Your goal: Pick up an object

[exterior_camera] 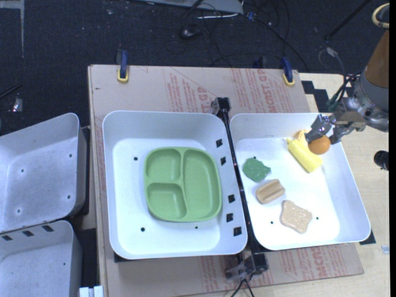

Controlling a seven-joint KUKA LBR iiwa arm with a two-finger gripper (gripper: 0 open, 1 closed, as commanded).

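I am watching the arm (377,85) reaching in from the right, with its pincer (323,135) hanging over the upper right part of the right bin (352,184). An orange ball (319,145) is sitting right at the pincer's tip, and the dark fingers are appearing to close around its top, though I cannot tell for sure whether they are gripping it or only touching it. The ball is lying against the upper end of a yellow block (304,154), which is resting at a slant on the bin floor, just below and left of the pincer. Further left in the same bin, a green leafy piece (255,169) is lying near the divider, a tan sausage-like piece (270,191) is sitting just below it, and a pale slice of toast (295,216) is lying nearer the front edge, apart from the others. In the left bin (117,166) a green divided plate (184,184) is lying flat near the middle, with its three compartments showing nothing inside. Both bins are sitting side by side on the worktop (167,82), whose board is being held by two clamps at the far edge.
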